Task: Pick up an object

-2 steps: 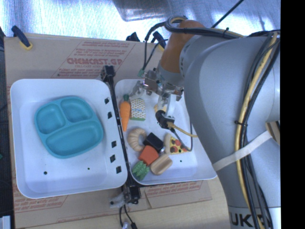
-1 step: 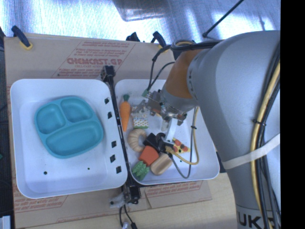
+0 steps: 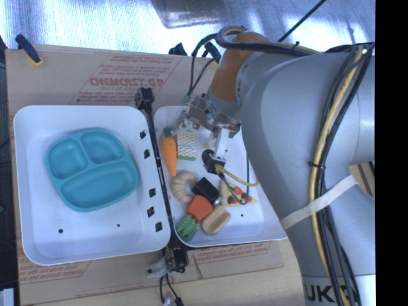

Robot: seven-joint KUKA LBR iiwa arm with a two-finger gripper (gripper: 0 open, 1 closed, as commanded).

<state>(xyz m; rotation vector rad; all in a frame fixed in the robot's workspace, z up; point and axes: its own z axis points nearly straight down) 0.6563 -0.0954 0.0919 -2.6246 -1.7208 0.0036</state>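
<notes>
My gripper (image 3: pixel 185 123) hangs low over the far left part of the right bin (image 3: pixel 255 225). Just below it lies a small green-and-white checkered piece (image 3: pixel 186 144), with an orange carrot (image 3: pixel 169 155) to its left. Nearer the front of the bin sit a tan ring-shaped pastry (image 3: pixel 182 186), a black block (image 3: pixel 205 189), a red-orange block (image 3: pixel 199 207), a green piece (image 3: pixel 187 227), a tan bread piece (image 3: pixel 216 220) and a pizza slice (image 3: pixel 238 197). Nothing visibly hangs from the gripper.
The left bin (image 3: pixel 38 234) holds a blue divided plate (image 3: pixel 92 169). A black divider with clips (image 3: pixel 155 171) runs between the bins. My large grey arm (image 3: pixel 299 139) covers the right bin's right side. Cardboard (image 3: pixel 121 75) lies under both bins.
</notes>
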